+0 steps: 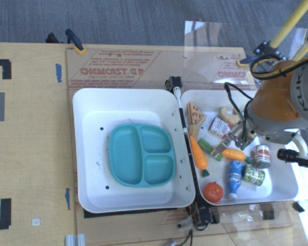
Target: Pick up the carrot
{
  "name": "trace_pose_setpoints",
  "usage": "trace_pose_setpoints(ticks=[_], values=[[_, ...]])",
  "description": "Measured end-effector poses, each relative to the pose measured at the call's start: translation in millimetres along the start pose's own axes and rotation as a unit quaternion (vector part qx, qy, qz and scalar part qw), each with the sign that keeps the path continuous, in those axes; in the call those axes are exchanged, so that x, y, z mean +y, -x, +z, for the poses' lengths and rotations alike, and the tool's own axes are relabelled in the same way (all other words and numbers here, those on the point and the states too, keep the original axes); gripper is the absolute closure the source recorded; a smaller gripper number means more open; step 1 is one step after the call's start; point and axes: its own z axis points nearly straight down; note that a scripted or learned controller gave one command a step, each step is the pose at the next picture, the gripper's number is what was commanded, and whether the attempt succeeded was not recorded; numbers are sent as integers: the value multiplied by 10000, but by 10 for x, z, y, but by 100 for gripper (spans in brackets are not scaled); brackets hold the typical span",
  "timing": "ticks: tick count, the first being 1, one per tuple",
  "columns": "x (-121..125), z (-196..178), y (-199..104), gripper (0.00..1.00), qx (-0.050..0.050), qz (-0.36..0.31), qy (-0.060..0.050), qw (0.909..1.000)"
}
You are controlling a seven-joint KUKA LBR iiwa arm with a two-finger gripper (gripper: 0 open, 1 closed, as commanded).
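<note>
From above the bench, the gripper (pixel 239 137) hung low over the right bin (pixel 285 188), its fingers too blurred to tell whether spread or closed. The carrot (pixel 197 154) lay well to its left against the bin's inner wall, tip toward the waffle (pixel 196 116). A smaller orange piece (pixel 233 154) sat just below the gripper, apparently untouched.

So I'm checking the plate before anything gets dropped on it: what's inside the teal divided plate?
The teal divided plate in the left bin shows three bare compartments, nothing in them. The bin floor under the plate is covered, so that part can't be seen.
</note>
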Motion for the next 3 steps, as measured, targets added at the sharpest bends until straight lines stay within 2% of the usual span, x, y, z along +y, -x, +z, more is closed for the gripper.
trace_pose_setpoints(ticks=[1,2,3], values=[[-110,123,-291,0,88,557,-92,9984],[-81,133,-121,0,98,1151,-103,9932],[-287,111,-455,0,66,1367,-103,9905]])
